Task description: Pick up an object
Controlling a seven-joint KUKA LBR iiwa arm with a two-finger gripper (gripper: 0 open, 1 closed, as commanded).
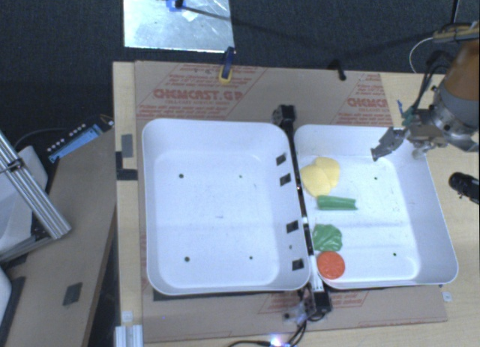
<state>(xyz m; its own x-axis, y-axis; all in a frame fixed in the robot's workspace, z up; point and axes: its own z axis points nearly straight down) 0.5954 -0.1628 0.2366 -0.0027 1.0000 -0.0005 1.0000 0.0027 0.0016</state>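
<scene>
- Yellow, green and orange-red toys lie in the right bin (431,210), all bunched along its left wall: a pale yellow lump (320,176) farthest, a slim green pod (336,202) just near of it, a leafy green piece (327,237) nearer still, and an orange-red round piece (331,264) at the near-left corner.
- The left bin (161,188) sits beside it on the counter (187,83).
- The gripper (390,145) hangs over the far-right part of the right bin, apart from every toy; nothing sits between its fingers, and I cannot tell whether they are spread or closed.
- The yellow lump is the closest candidate, lying left of the gripper and slightly nearer; the orange-red piece is the most distant.
- To do the reach well, I judge the gripper should travel left across the bin, centre over one toy, and descend straight.
- The toys lie close to the wall and to each other, so a finger could catch the rim or nudge a neighbour; the yellow lump, bulkiest, looks the safest pick.
</scene>
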